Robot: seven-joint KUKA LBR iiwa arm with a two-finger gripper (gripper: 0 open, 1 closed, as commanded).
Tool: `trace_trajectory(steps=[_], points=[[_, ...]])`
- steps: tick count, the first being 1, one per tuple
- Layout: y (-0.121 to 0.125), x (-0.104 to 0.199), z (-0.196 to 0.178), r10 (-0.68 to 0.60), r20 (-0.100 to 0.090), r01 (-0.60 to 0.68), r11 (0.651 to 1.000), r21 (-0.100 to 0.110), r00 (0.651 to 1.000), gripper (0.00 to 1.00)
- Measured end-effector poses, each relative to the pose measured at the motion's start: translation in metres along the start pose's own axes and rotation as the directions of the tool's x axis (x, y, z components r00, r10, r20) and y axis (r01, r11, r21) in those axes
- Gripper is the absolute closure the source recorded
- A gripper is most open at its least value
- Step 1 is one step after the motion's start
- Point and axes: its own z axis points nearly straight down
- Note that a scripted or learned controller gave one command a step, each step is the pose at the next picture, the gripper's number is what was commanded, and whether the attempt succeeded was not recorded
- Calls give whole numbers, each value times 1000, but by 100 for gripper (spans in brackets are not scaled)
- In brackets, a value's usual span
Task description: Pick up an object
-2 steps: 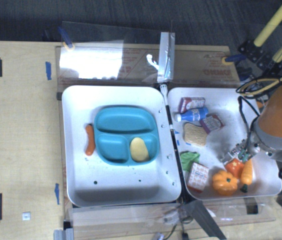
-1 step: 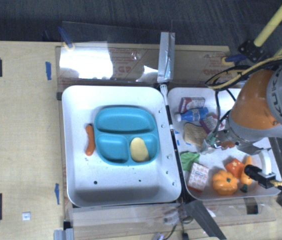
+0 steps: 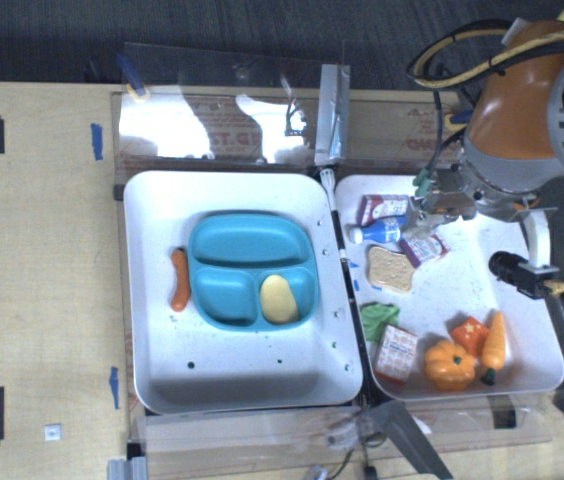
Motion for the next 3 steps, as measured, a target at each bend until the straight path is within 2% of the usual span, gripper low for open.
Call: trace_trajectory(steps=[1, 2, 3], points=[[-3, -2, 6, 3, 1, -3, 1000, 13, 1000, 0], [1, -54, 77, 205, 3, -205, 978, 20, 979, 0], [8, -69, 143, 348, 2, -348, 937, 6, 937, 0]])
